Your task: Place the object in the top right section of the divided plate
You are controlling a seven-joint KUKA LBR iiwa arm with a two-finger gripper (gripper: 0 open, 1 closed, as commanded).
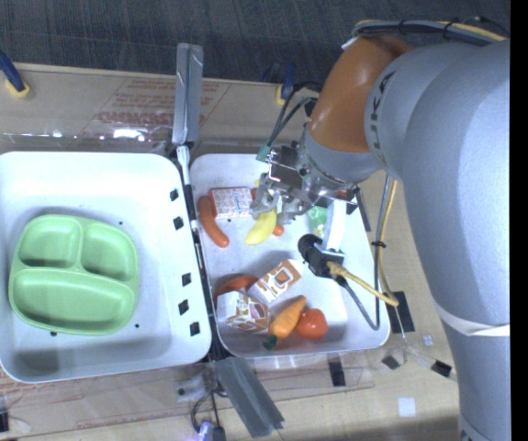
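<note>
Banana (260, 229) just below pincer (277, 197)

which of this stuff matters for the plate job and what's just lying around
For the job:
- green divided plate in the left bin
- gripper, low over the right bin
- yellow banana-shaped toy, just below the gripper, the likely pick

Lying about:
- hot dog toy
- small box
- carrot
- tomato
- two printed cartons
</note>
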